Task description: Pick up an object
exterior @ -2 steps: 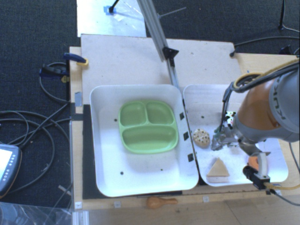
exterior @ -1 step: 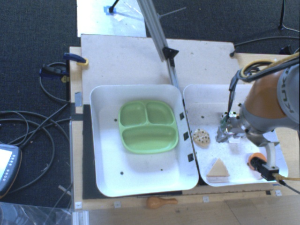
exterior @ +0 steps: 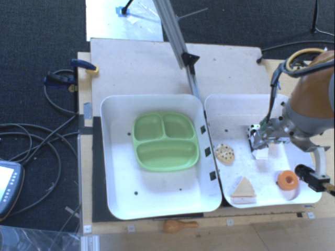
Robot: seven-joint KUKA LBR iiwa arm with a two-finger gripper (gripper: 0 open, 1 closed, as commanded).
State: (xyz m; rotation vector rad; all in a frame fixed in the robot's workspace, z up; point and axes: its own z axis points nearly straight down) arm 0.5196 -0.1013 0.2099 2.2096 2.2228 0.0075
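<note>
A cookie (exterior: 225, 153), wedge (exterior: 244, 189) and orange ring (exterior: 287, 180) are spread near the gripper (exterior: 257, 141); its jaw state cannot be told.

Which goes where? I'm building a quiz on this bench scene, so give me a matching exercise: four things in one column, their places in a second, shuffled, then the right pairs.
Things:
1. green divided plate
2. cookie
3. sandwich wedge
4. orange ring

Places:
A. right bin, by the near rim
B. middle of the left bin
C. right bin, near-right corner
D. right bin, close to the divider between the bins

Pairs: 1-B, 2-D, 3-A, 4-C
</note>
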